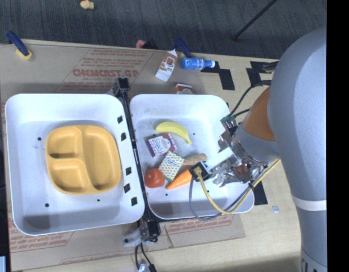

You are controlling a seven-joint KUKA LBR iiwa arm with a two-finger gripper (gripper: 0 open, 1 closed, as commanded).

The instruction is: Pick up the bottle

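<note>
A small blue bottle [194,64] lies on its side on the bench behind the right bin [180,103], outside it. My gripper [224,176] hangs low over the right side of the right bin, far from the bottle. It is just to the right of a carrot [179,180] and a tan object [194,160]. The wrist and cable hide much of the gripper.
The right bin also holds a banana [174,131], a red and white packet [161,145], a patterned box [171,165] and a red tomato [154,178]. A yellow divided plate [84,157] sits in the left bin [21,112]. A small carton [166,66] lies beside the bottle.
</note>
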